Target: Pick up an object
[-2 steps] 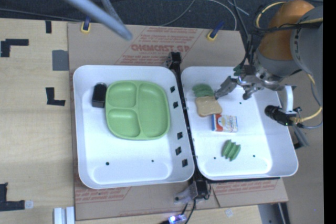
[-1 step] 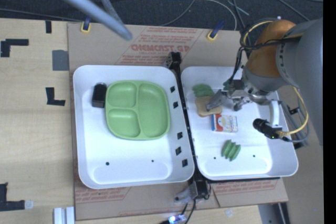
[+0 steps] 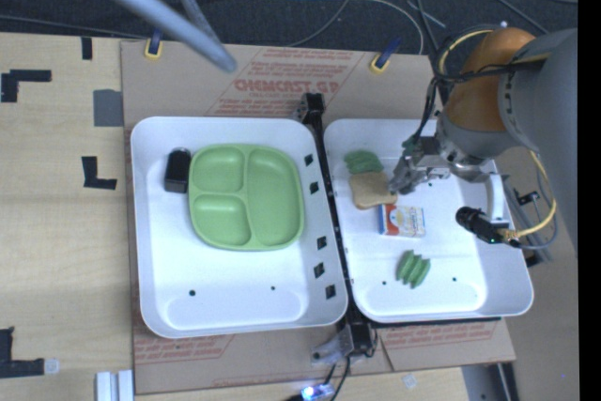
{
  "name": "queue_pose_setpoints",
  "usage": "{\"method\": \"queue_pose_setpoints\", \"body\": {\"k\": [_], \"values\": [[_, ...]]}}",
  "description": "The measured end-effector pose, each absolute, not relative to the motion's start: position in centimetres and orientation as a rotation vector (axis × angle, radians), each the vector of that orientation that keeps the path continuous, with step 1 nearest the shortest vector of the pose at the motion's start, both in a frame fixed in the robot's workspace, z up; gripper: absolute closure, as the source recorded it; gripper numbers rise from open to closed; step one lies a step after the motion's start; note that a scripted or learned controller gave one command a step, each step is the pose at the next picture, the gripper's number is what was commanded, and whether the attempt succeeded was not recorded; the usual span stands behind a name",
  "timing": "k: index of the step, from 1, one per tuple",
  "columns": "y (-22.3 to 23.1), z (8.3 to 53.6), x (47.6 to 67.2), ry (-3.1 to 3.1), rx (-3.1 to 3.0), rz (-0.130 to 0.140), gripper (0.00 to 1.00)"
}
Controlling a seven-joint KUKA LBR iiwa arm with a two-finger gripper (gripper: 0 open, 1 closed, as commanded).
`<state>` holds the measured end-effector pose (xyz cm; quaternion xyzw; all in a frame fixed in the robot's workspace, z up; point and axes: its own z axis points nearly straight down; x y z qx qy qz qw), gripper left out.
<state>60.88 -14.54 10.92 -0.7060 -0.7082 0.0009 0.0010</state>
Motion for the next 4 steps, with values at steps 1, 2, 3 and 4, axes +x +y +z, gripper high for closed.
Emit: {"method": "queue_pose_setpoints", "body": {"k": [1,2,3,4], "values": [[-14.1,15.9,61.9,-2.226,-2.221,-0.005,1.0],[-14.3,21.8,61.3,-2.226,-2.223,-0.005,1.0],[-14.3,27.2,61.4,-2.227,-2.223,-0.005,1.0],[-9.8,26.7,61.6,-2.226,-2.215,0.0,1.0]]}}
